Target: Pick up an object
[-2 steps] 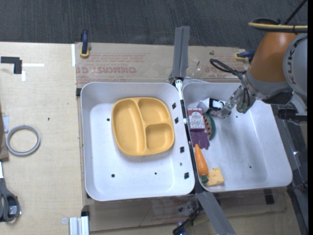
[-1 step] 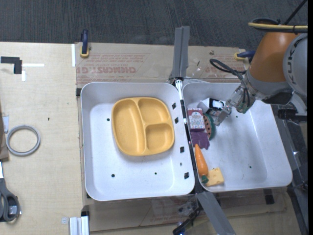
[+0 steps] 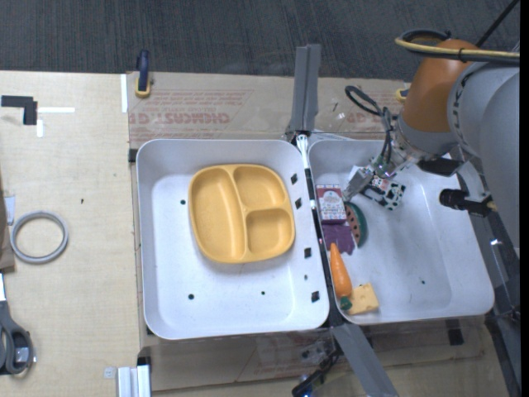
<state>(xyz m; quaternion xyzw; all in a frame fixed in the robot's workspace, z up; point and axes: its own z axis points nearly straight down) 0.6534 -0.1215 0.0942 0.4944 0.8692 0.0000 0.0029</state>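
Note:
My gripper [image 3: 376,187] hangs low over the back left part of the right bin [image 3: 430,279], with the orange-banded arm [image 3: 434,89] reaching in from the right. Just left of it lies a small red and white box [image 3: 331,203]. A green-rimmed watermelon slice [image 3: 358,222] and a purple piece [image 3: 340,236] sit below the box. Further forward an orange carrot [image 3: 339,273] lies along the bin's left wall, with a yellow cheese wedge [image 3: 364,298] beside it. I see nothing held in the gripper.
The left bin [image 3: 165,288] holds a yellow divided plate [image 3: 242,213]. A grey divider [image 3: 306,98] rises between the bins at the back. On the bench at left lie a grey tape ring [image 3: 37,236] and scissors [image 3: 15,346].

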